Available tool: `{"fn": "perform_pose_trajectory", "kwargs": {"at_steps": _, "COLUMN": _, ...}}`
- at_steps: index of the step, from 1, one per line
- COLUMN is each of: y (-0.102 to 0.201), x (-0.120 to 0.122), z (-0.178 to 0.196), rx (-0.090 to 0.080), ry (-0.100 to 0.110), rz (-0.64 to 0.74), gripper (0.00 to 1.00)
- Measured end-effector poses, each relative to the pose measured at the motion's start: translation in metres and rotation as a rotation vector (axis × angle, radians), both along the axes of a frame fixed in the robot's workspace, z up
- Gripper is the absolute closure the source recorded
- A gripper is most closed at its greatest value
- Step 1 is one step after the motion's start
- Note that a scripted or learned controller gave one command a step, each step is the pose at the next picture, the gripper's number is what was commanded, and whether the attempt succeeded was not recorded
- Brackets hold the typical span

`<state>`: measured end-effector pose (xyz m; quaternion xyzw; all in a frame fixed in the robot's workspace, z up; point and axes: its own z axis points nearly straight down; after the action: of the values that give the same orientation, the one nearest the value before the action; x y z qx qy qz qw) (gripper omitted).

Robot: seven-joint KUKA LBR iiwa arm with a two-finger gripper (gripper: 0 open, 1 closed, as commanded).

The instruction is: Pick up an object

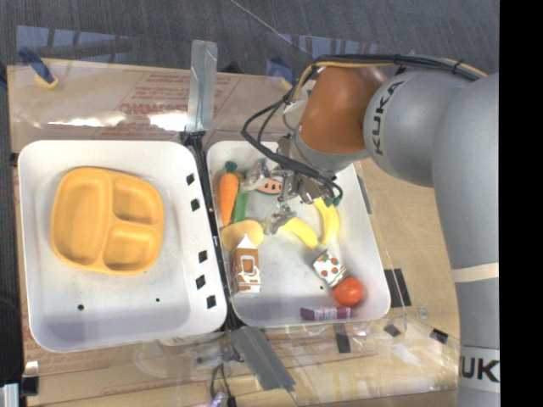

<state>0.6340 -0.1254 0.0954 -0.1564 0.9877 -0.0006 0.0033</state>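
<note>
- Just the one camera here, fixed up above the surface (407, 227) and looking down at a slant, not dead vertical.
- It sits far enough back to get both white bins whole: left bin (34, 253) fills the left-centre of the frame, right bin (373, 261) sits mid-frame.
- The arm (433, 134) comes in from the right edge and bulks large, being closer to the lens.
- Upper strip of the frame catches dark floor (102, 2) past the surface.
</note>
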Motion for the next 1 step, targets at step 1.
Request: {"fn": "perform_pose_trajectory", "kwargs": {"at_steps": 1, "y": 0.0248, "x": -0.0579, "z": -0.0032, "rx": 0.000, "ry": 0.006, "rz": 0.110, "gripper": 0.00}}
